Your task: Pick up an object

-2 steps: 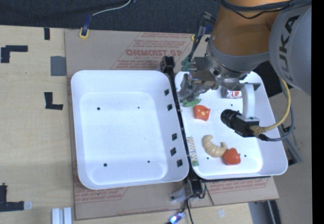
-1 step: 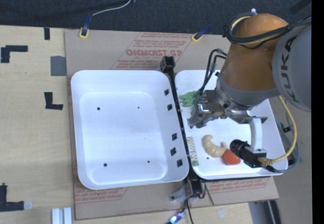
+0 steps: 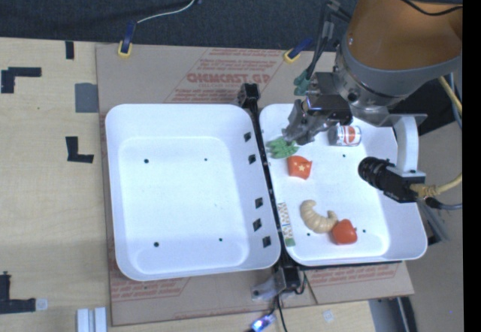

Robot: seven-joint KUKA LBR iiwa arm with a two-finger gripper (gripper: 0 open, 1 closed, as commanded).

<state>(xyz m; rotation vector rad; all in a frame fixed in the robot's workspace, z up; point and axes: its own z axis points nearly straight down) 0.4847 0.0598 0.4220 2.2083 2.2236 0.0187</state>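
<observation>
A: Any writing readable?
B: Red print on the cardboard sheet (image 3: 218, 75) under the bins, too blurred to read. A small can (image 3: 347, 135) has a red-and-white label, unreadable too.
A: Where is the gripper?
B: The gripper (image 3: 301, 131) hangs low over the right bin (image 3: 391, 244), just above a green object (image 3: 281, 147) at its left wall. Whether it is open, I cannot tell.
A: Other things there?
B: A red piece (image 3: 300, 167), a tan curved piece (image 3: 317, 218) touching a red ball (image 3: 345, 232). The left bin (image 3: 124, 124) sits beside it on the desk (image 3: 45, 195).

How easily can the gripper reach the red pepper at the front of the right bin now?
Probably yes: the red pepper lies uncovered, touching only the croissant, and the gripper hangs nearby.
</observation>
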